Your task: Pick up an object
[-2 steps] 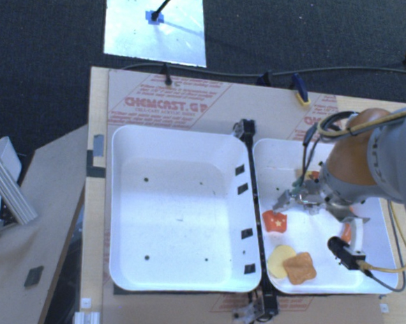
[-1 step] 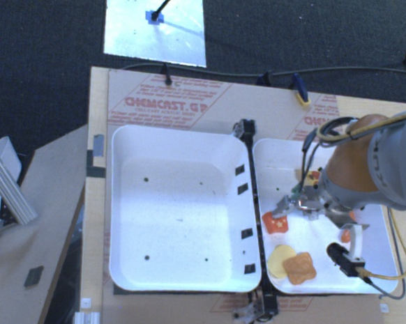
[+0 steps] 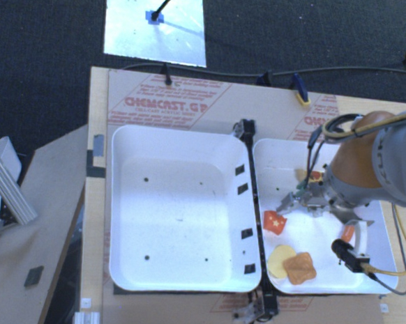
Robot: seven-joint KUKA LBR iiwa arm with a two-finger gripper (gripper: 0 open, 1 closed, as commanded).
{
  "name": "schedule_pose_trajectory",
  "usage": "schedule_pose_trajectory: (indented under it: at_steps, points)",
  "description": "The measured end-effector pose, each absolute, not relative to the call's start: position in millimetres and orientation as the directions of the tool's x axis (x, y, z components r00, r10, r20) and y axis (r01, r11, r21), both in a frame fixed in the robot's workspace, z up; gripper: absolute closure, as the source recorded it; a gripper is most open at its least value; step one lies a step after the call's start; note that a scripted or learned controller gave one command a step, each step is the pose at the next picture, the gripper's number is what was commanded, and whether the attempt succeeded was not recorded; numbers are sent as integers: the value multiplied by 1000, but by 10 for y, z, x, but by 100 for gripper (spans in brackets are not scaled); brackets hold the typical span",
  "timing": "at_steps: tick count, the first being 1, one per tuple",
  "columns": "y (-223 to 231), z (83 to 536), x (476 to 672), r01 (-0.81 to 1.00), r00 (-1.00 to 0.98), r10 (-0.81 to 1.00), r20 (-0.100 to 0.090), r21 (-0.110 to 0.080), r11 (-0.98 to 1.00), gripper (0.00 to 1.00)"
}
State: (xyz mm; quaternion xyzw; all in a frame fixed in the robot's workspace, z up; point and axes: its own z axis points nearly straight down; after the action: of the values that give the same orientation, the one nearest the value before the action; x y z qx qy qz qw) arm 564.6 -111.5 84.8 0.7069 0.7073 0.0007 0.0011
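Several small objects lie in the right bin [image 3: 273,156]. A red block [image 3: 274,223] sits near its left wall. Toward the front edge, a yellow disc [image 3: 279,260] touches a brown-orange lump [image 3: 300,268]. A small orange piece [image 3: 348,233] lies to the right, under the arm. A yellow and orange object [image 3: 314,177] peeks out behind the wrist. My gripper [image 3: 292,202] is low inside this bin, pointing left, just above and to the right of the red block. Nothing can be seen held in it.
The left bin [image 3: 178,212] stands beside the right one, with a black divider strip [image 3: 249,210] between them. The grey arm [image 3: 381,161] with its orange band covers the right bin's right side. Cables [image 3: 383,273] loop near the front right corner.
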Motion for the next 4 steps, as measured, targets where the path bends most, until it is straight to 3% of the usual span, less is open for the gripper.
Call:
schedule_pose_trajectory:
  at_steps: [1, 2, 3, 4]
  points:
    - [-1218, 846, 5562, 1000, 0, 1000, 0, 1, 0, 0]
    - [-1911, 863, 6295, 1000, -2, 1000, -6, 9, 2, 0]
    - [-1291, 1072, 5014, 1000, -1, 1000, 5, -9, 1, 0]
    - [-1995, 847, 5499, 1000, 0, 1000, 1, 3, 0, 0]
